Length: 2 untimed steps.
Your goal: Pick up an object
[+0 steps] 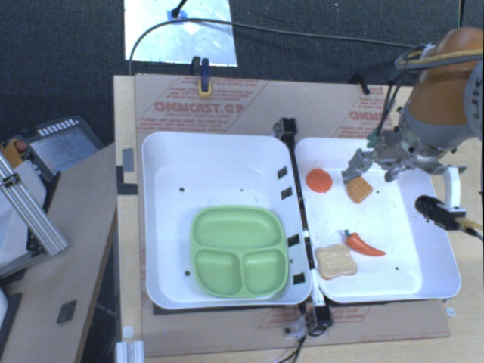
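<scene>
The worktop (pixel 227 100) carried two shallow white bins side by side. In the left bin (pixel 219 153) lay a pale green divided plate (pixel 239 249), three compartments, sitting toward the near half of the bin, with bare white floor behind it.

Over in the right bin (pixel 431 274) there were four small things. An orange-red round piece (pixel 319 181) sat near the far-left part, just beside the divider between the bins. To its right lay a tan, biscuit-like block (pixel 360 190), tilted. Nearer the camera, a slice of toast (pixel 336 262) rested by the bin's left wall, and just beyond it a red-orange chilli pepper (pixel 365 244) with a dark stem pointed toward the right. Toast and pepper were close together; whether they touched could not be told.

The arm (pixel 446 89) came in from the right, orange band up high, grey wrist below. The tool (pixel 376 169) was over the far part of the right bin, its fingers spread apart with a visible gap. One finger (pixel 356 166) was right at the upper edge of the tan block, the other (pixel 396 171) off to the block's right. Nothing sat pinched between them; the tan block lay on the bin floor just beneath and beside the left finger. A dark fitting (pixel 435 210) stuck out at the right rim of that bin.
</scene>
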Tool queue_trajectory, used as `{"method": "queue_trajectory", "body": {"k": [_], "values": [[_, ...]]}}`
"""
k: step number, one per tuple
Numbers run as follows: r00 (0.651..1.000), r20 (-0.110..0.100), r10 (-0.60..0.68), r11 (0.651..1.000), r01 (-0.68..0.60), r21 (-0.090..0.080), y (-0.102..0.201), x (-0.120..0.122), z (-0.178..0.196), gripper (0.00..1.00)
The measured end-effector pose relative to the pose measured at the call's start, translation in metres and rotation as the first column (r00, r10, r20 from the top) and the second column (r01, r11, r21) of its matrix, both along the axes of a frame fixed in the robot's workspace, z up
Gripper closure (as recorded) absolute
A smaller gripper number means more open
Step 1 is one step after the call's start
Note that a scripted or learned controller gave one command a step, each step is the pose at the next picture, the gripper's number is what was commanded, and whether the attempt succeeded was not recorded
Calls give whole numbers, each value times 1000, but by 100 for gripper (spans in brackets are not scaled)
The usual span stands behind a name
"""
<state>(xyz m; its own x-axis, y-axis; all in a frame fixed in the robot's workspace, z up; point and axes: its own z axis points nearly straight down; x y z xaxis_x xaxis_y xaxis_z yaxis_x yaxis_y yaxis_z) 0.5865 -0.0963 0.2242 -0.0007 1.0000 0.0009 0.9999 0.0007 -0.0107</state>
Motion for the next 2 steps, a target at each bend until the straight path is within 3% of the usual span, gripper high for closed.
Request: {"method": "queue_trajectory", "body": {"k": [1, 2], "values": [[1000, 12, 2, 1000, -2, -1, 0, 2, 7, 0], [1000, 8, 0, 1000, 0, 0, -1, -4, -53, 0]]}}
